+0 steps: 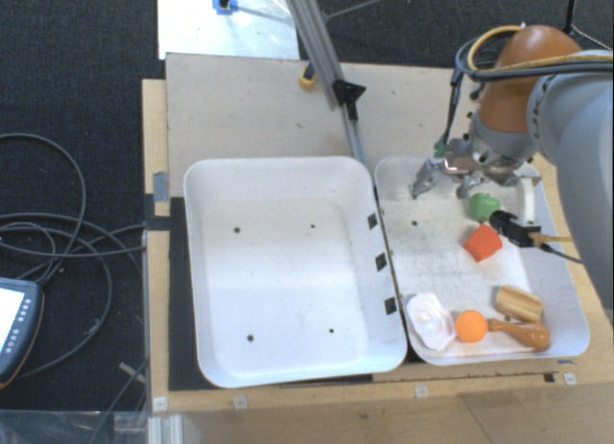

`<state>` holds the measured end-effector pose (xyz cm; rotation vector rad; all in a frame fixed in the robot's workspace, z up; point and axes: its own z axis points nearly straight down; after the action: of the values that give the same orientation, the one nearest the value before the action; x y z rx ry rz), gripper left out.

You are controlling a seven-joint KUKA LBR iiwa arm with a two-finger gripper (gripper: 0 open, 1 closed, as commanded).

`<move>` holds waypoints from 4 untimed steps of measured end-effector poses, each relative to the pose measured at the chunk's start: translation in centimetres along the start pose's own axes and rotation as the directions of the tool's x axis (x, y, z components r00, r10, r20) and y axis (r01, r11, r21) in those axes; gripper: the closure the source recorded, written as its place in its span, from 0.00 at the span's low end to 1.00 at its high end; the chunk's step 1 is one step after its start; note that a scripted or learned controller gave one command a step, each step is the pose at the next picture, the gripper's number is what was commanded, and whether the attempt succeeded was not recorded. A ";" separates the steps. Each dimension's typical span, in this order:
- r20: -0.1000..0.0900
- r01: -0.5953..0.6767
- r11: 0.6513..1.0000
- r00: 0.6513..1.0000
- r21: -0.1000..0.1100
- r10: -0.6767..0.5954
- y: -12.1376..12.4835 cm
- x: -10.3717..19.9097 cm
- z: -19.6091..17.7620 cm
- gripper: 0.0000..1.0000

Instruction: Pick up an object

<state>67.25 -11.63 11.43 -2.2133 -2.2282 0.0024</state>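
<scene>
You're at approach: end effector (pixel 443 179) hangs over right bin (pixel 422 241), fingers spread, nothing held. Next, drop onto green obj (pixel 483 206) & close.

Worktop (pixel 259 106): pale brown board, set on dark carpet. Two shallow white bins lie directly on it, side by side, touching along their inner edges. Left bin (pixel 206 337) larger, right bin (pixel 398 178) smaller. Black clips sit along the seam between them. Bare board is exposed at the far side, crossed by a slanted grey pole (pixel 321 44). A paler strip runs along the near edge.
</scene>
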 end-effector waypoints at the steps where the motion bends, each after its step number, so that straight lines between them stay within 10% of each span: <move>1: 0.000 0.000 1.000 1.000 -0.002 0.000 0.1 0.1 2.4 0.00; 2: 0.001 0.003 1.000 1.000 -0.007 -0.003 0.2 0.1 1.1 1.00; 4: 0.001 -0.001 1.000 1.000 -0.010 0.001 1.2 -0.4 -9.2 1.00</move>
<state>68.51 -12.00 20.65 -2.2196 -2.2332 -0.0078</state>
